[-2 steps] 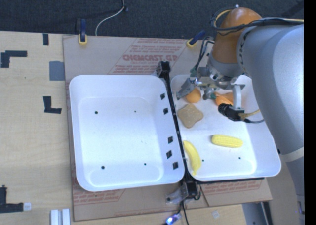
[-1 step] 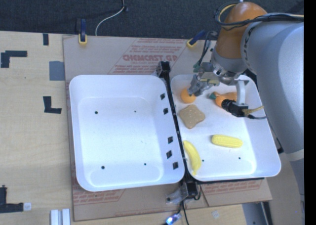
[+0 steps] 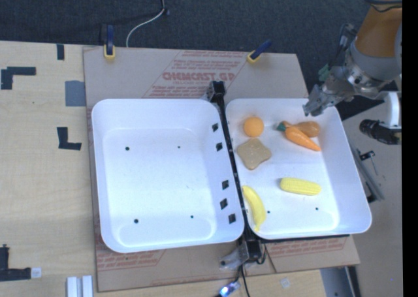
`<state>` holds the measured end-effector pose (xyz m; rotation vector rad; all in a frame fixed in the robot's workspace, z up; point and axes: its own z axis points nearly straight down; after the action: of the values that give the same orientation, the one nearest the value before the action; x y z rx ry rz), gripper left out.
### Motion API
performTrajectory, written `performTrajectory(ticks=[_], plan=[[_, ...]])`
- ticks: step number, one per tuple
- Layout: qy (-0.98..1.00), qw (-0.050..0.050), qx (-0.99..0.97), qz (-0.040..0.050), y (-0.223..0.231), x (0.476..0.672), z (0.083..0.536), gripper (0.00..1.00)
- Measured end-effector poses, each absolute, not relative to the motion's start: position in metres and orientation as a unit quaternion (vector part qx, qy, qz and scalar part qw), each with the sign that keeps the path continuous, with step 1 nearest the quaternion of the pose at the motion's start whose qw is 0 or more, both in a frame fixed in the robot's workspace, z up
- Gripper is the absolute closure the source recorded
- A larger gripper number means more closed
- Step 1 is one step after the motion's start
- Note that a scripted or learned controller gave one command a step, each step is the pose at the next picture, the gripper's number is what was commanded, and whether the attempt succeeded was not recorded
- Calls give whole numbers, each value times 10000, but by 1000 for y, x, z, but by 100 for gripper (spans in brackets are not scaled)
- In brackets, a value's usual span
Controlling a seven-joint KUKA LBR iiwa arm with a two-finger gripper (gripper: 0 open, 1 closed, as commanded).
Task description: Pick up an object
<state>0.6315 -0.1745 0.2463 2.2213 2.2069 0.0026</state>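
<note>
The right bin [image 3: 344, 152] holds an orange ball [image 3: 253, 126], a tan slice of bread [image 3: 253, 153], a carrot [image 3: 300, 136], a corn cob [image 3: 300, 187] and a banana [image 3: 254, 206]. A small brownish piece [image 3: 309, 128] lies just behind the carrot. My gripper [image 3: 313, 108] hangs over the bin's far right corner, just above and right of the carrot. Nothing shows between its fingers.
The left bin [image 3: 104, 158] stands beside the right one, joined by a black clip strip [image 3: 223, 158]. Both rest on a cardboard sheet [image 3: 189, 74] held by clamps. A cable [image 3: 147, 18] runs behind. The arm's orange band [image 3: 380, 25] sits at the upper right.
</note>
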Motion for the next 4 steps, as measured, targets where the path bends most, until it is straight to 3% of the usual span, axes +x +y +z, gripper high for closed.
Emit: performTrajectory(ticks=[1,2,3,4], plan=[[7101,-14,7041,6,-79,598,249,100],[7088,0,7055,8,-47,580,282,100],[7082,-7,7060,-4,-49,580,290,100],[7093,-14,7049,-2,4,565,290,100]])
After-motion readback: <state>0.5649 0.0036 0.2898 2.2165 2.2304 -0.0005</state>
